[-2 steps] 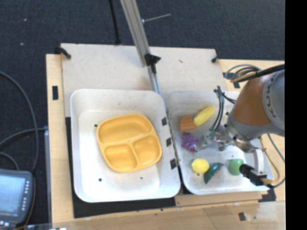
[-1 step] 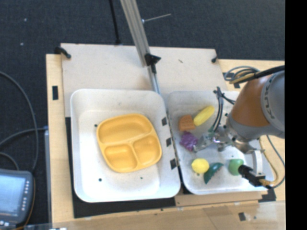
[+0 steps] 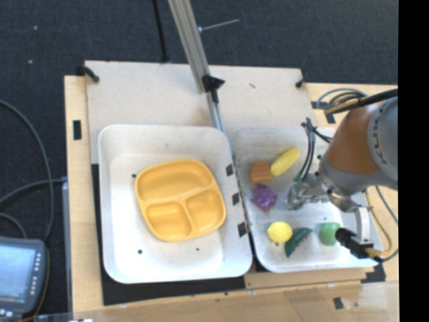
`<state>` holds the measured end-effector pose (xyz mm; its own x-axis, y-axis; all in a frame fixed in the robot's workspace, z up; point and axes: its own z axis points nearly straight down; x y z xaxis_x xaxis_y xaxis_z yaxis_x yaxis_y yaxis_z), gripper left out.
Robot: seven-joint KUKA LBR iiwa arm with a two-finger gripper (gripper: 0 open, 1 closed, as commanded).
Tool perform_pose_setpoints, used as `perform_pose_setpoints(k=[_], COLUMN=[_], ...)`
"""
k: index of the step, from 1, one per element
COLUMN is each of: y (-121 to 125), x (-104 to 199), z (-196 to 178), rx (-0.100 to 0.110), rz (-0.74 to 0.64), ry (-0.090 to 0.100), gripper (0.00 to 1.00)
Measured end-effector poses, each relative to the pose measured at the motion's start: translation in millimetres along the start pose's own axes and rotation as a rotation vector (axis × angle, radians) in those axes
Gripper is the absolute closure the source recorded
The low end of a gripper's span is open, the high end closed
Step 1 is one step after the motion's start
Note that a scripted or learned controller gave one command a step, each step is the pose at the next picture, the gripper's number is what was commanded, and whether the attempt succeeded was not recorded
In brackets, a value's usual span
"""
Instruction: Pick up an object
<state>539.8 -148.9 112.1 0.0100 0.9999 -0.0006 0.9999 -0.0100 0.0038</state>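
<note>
A yellow divided tray (image 3: 179,198) lies in the left bin (image 3: 114,153), while the robot's pincer (image 3: 301,196) hangs low in the right bin (image 3: 249,141), among a scatter of small toy foods. Whether the pincer is released or clenched cannot be told from this angle; nothing is visibly caught in it.

Left to right across the right bin: an orange-brown block (image 3: 261,172) at about ten o'clock from the pincer, with a purple lump (image 3: 264,197) just below it at nine o'clock, near the pincer but apart from it. A yellow lemon-like ball (image 3: 279,232) sits at about seven o'clock, a dark green piece (image 3: 295,241) touching or nearly touching it at six o'clock. A yellow corn-like piece (image 3: 285,160) lies at eleven o'clock, resting against the orange-brown block. A green ball (image 3: 328,233) sits at four o'clock, close by the arm's wrist.

The likeliest failure is closing on bare bin floor, since the pincer appears to sit in a gap between the pieces. The rounded balls could also roll or squirt away if nudged off-centre, and the crowded pairs could be pushed rather than gripped.
</note>
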Motion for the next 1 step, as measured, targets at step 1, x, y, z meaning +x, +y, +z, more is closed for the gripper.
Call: perform_pose_setpoints(k=[1], y=[7.2], x=[2.3], z=[-62.7], rx=[-0.005], rz=[-0.013], ry=[-0.002], gripper=[1.0])
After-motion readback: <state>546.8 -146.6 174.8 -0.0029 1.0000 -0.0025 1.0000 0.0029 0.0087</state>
